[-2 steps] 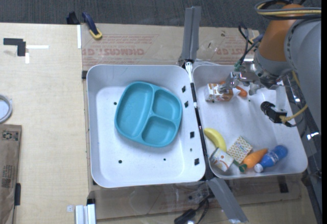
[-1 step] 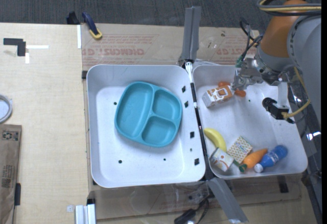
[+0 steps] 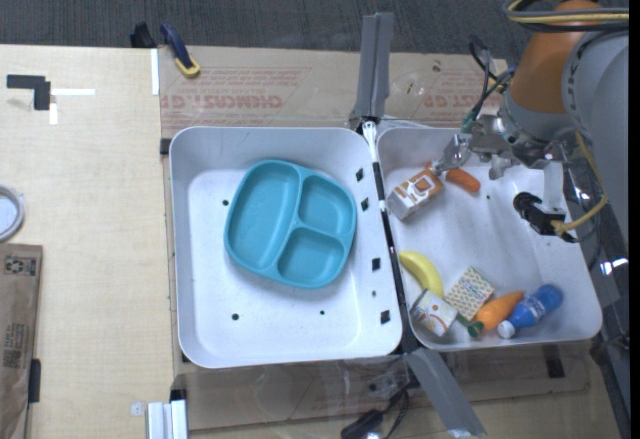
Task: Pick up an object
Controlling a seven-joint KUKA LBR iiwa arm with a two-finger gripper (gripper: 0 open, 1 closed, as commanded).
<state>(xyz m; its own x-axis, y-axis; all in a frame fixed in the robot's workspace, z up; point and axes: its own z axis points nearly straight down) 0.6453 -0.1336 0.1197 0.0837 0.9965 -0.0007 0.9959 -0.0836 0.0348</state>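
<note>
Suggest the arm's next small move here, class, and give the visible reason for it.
Probably a short descent onto the orange sausage-shaped item. The gripper sits just above it near the right bin's back edge, with the small carton lying right beside that item, so a careful approach seems wise.

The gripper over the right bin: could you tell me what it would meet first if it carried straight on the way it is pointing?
Most likely the small orange piece directly below the gripper, beside the orange-and-white carton. Depth is hard to judge from this slanted view, so it could land on the right bin's floor instead.
</note>
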